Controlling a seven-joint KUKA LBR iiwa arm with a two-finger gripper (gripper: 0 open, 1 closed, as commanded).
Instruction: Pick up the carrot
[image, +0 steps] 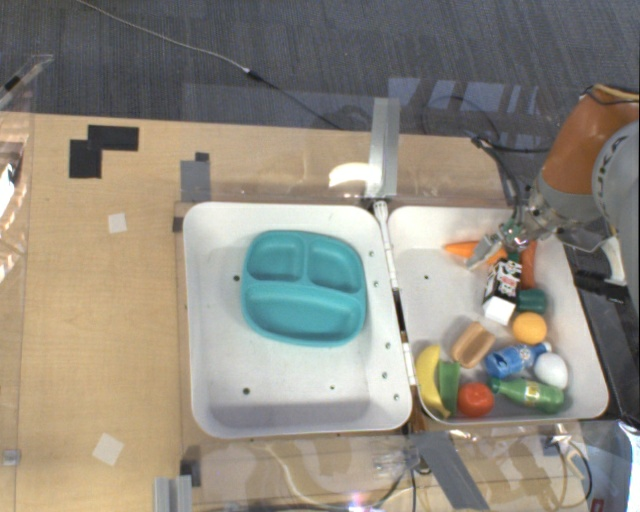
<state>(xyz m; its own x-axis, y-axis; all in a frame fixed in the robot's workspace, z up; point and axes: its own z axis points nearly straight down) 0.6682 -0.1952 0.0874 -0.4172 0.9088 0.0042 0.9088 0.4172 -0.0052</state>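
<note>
Camera view — gripper (507, 240) over right bin (425, 290) | beside carrot (461, 249) | finger spread: cannot tell

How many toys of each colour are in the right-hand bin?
Roughly, since some overlap:
Orange: 3, the carrot, a second carrot-like piece, a ball
Green: 3
Yellow: 1
Red: 1
Blue: 1
White: 2
Tan: 1
Black and white: 1
Total: 13
</note>
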